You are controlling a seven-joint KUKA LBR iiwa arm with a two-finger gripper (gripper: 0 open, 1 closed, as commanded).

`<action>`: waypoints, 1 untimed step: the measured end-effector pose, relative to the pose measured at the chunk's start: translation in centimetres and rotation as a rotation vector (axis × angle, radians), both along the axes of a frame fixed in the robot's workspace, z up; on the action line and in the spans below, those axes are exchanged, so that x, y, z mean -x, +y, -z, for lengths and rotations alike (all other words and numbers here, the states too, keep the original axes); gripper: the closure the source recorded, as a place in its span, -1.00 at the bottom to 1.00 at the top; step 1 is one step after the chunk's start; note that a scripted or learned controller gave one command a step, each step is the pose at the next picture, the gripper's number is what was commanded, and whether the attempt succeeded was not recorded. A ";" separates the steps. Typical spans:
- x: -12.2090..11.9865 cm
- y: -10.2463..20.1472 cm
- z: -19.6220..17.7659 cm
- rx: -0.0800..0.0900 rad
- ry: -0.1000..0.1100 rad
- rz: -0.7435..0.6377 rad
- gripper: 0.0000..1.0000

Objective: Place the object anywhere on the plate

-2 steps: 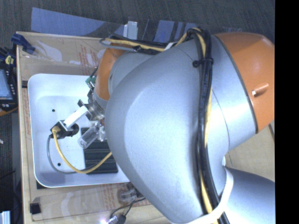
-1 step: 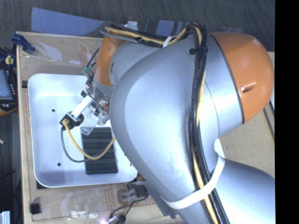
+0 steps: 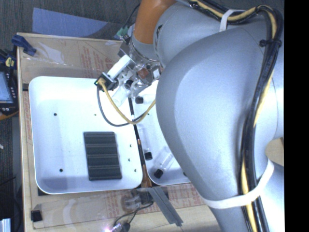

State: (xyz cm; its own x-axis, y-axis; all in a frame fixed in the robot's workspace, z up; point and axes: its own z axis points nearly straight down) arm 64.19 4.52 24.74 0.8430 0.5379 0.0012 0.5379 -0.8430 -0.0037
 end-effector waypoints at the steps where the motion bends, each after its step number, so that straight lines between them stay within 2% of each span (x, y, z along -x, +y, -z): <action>1: 1.2 6.2 8.3 0.004 0.004 0.361 1.00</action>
